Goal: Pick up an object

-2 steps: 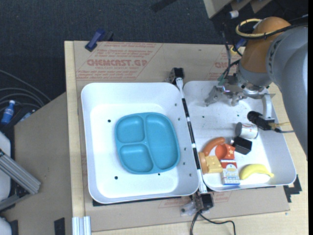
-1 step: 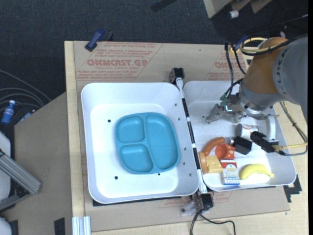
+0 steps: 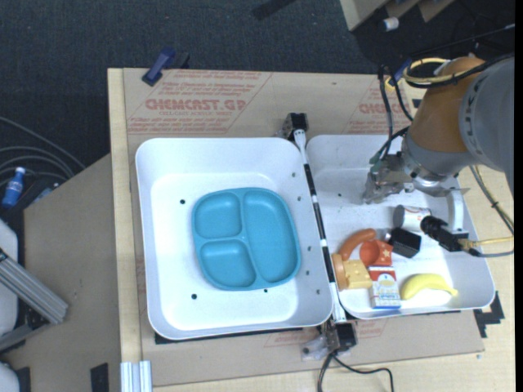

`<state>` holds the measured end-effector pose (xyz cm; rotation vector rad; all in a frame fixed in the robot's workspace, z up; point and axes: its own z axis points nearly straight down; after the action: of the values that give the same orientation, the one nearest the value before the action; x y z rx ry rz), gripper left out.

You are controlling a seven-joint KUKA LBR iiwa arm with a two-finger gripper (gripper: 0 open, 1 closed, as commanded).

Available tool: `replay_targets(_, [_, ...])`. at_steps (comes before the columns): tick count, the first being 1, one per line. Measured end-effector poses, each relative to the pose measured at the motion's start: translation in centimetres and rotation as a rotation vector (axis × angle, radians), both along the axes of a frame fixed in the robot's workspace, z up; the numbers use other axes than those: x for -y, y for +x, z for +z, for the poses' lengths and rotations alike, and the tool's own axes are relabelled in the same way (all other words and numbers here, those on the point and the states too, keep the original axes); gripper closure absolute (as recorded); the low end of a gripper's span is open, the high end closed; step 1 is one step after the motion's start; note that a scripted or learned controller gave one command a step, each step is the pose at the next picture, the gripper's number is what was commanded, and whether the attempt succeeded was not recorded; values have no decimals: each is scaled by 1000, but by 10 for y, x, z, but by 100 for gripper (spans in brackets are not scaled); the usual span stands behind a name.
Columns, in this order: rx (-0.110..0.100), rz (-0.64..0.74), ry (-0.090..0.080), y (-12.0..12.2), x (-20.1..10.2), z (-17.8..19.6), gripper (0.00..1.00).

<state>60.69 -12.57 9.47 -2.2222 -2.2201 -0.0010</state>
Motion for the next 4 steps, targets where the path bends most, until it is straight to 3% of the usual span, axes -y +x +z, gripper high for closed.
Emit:
replay_targets(1, [0,0,0,0,0,0,0])
replay_targets(2, [0,2,-1,60,-5,-10,0])
replay_targets(3, [2,3,-2,61,-5,1,100])
replay_targets(4, [2,3,-3,60,-5,1,0])
